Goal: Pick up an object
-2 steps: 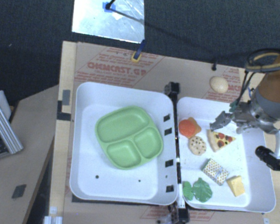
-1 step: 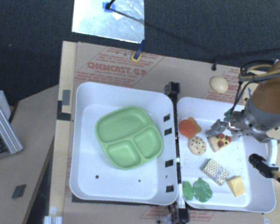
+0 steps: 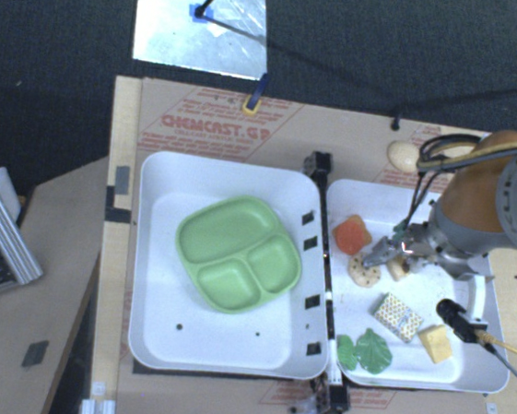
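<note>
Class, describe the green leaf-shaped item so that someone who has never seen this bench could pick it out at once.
Start at the right-hand shallow white bin, the one the grey arm reaches into. Go to its front corner beside the divider between the bins: there lies the flat green leaf-shaped piece. It is the only green thing in that bin; its nearest neighbours are a patterned white block and a yellow wedge.

A round tan cookie (image 3: 362, 273) lies flat in the right bin (image 3: 486, 371), just below an orange block (image 3: 352, 233).
</note>
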### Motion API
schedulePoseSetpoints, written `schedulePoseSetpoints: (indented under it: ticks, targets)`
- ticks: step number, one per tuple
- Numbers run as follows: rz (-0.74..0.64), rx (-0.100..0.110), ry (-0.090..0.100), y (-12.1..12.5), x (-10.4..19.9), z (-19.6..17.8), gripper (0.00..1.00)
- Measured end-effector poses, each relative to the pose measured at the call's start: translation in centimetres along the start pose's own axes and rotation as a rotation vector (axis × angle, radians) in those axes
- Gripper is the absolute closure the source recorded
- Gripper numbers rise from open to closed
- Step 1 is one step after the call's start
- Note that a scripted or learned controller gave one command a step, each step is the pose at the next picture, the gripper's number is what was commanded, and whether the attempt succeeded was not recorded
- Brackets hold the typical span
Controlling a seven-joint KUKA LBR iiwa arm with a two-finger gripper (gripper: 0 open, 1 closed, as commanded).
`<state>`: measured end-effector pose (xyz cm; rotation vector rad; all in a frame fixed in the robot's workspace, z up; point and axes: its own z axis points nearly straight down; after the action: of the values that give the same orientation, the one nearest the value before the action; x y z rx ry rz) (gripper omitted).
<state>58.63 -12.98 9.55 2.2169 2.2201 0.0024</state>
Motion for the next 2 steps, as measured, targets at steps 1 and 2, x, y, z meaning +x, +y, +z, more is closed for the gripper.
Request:
schedulePoseSetpoints:
  ticks: [1,2]
  targets:
    - [0.001,-0.004,-0.001,0.3,-0.1,0.6,0.00]
    - [0.001,-0.013,-0.004,0.5,-0.2,-0.6,1.00]
